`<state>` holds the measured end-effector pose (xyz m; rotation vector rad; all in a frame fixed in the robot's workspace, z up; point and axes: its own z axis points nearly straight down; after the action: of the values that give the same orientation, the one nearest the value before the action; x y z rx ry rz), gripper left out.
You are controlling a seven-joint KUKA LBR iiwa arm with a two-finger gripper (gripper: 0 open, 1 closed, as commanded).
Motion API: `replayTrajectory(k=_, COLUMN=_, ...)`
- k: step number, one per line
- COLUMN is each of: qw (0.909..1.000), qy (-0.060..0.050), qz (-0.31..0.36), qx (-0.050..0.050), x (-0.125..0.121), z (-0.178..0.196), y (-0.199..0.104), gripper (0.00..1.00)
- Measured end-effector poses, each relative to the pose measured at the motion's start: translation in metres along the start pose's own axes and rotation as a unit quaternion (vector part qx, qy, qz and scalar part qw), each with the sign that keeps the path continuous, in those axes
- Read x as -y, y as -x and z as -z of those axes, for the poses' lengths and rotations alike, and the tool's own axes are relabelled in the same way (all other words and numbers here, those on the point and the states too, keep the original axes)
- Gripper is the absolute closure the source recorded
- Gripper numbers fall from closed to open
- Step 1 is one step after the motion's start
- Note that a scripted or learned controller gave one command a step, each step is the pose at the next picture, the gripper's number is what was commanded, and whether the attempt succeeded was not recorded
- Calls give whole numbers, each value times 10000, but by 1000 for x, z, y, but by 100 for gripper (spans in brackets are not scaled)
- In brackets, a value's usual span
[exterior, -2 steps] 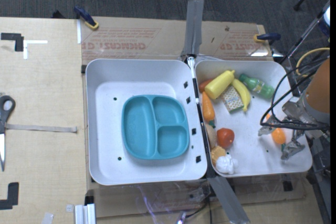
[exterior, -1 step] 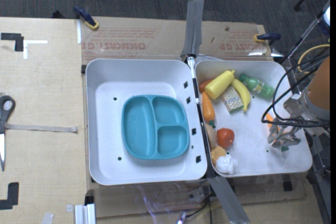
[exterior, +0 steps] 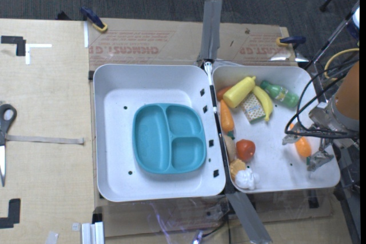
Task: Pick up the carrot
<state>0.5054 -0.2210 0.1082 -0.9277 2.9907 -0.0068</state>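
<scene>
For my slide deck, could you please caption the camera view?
Hand over the right bin, carrot lying at its left wall.

Two bins sit side by side on the bench. The left bin [exterior: 108, 140] holds a divided tray [exterior: 170, 138] near its middle. In the right bin [exterior: 274, 171], the carrot [exterior: 227, 117] lies along the left wall, with a tomato [exterior: 245, 149] just below it. Behind them a mustard bottle [exterior: 238, 91] lies beside a banana [exterior: 263, 101], a sponge [exterior: 253, 108] between the two. The gripper [exterior: 306, 148] is over the bin's right side. Scissors [exterior: 4, 134] lie on the bench, far left.
</scene>
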Motion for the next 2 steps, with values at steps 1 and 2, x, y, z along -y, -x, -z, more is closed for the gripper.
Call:
replayTrajectory(k=1, qw=10000, qy=-24, qz=-2, qx=26, x=1, z=10, y=3, gripper=100)
replayTrajectory(k=2, qw=9998, qy=18, qz=-220, qx=-9, x=-48, z=41, y=71, gripper=100)
